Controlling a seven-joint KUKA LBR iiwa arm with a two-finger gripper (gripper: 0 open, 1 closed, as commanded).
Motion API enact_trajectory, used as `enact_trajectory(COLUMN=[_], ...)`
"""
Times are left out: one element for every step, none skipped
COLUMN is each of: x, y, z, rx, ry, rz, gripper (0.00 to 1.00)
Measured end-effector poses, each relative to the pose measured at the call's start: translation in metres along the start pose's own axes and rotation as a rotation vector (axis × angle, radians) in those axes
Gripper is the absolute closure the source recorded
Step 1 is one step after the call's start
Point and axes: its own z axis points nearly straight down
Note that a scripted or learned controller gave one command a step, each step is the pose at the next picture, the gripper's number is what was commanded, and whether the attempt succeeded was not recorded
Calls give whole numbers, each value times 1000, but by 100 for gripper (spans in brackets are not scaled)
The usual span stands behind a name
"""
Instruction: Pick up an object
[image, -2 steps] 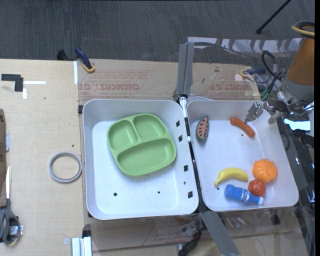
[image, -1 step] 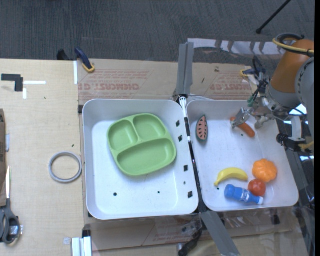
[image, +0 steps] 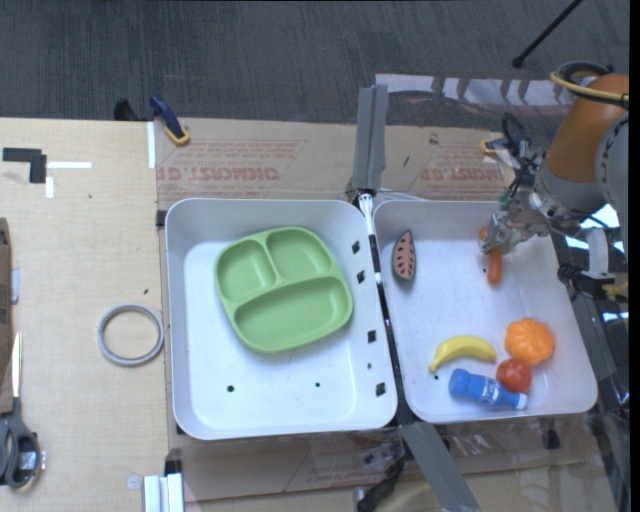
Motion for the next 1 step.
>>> enact_trajectory(x=[49], y=[-3], z=[-98], rx=[-4], ry=[-1], rz=[6], gripper=[100])
